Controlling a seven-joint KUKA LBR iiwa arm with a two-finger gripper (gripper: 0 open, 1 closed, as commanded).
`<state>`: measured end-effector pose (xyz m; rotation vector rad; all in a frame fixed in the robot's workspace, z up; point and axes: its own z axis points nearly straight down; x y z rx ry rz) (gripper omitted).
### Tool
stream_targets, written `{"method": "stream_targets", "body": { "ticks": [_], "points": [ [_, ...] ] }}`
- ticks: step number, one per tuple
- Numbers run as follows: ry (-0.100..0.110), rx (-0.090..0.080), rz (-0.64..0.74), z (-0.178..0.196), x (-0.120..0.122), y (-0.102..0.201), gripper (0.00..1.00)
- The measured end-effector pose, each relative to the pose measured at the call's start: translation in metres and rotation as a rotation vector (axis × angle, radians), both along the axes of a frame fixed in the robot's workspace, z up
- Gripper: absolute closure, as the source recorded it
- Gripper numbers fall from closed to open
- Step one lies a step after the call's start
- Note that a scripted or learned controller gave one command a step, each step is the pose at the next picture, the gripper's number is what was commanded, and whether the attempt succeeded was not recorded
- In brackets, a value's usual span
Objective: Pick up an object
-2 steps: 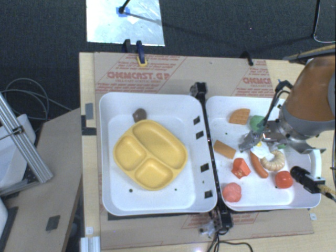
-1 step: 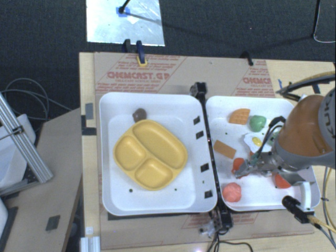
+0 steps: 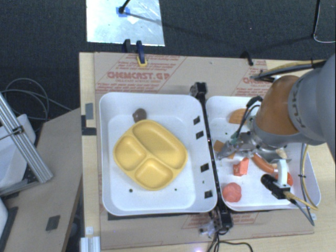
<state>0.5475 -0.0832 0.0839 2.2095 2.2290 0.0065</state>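
Hovering low in the right bin (image 3: 310,190), gripper (image 3: 227,150) state unclear.
Orange block (image 3: 241,167) lies just beside it, red ball (image 3: 232,192) nearer the front.

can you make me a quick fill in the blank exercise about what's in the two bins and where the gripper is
1. The yellow divided plate lies in the ______ bin of the camera view.
2. That plate has ______ compartments.
3. The gripper hangs over the ______ bin of the camera view.
4. The round pink-red toy food lies near the ______ edge of its bin, as the camera sees it.

Missing words: left; three; right; bottom
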Motion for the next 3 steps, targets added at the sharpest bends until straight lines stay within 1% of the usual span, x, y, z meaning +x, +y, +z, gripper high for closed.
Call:
{"method": "stream_targets", "body": {
  "ticks": [1,2,3],
  "points": [
    [0.009,0.0,-0.011,0.0,-0.056,-0.024,0.0],
    [-0.001,-0.003,-0.008,0.012,-0.051,-0.023,1.0],
    [-0.008,0.0,0.003,0.106,0.005,0.04,1.0]
  ]
}}
